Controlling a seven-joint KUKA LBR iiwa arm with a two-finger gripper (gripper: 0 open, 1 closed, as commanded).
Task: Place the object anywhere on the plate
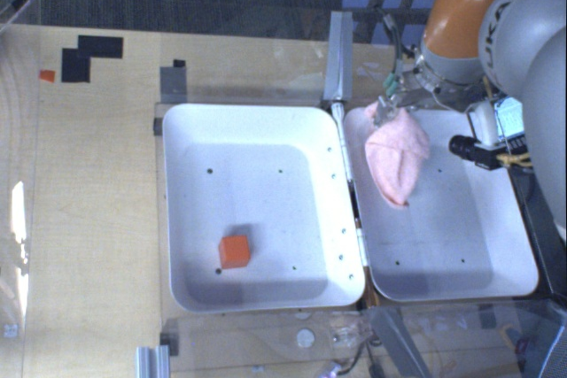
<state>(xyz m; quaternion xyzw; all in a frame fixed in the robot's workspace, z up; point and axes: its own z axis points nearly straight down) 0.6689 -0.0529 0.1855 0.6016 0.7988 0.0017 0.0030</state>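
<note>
Camera view: I am leaning over the right white bin (pixel 496 270), my gripper (pixel 391 104) gripping a soft pink cloth (pixel 397 157); a small orange cube (pixel 235 251) is sitting in the left white bin (pixel 190 190).

Bright, even overhead light; soft shadows pooled along the near inner walls of the left bin (pixel 190 190) and right bin (pixel 496 279). Glare streaks on the clear panel (pixel 18 217) at left. Slightly soft, grainy throughout.
</note>
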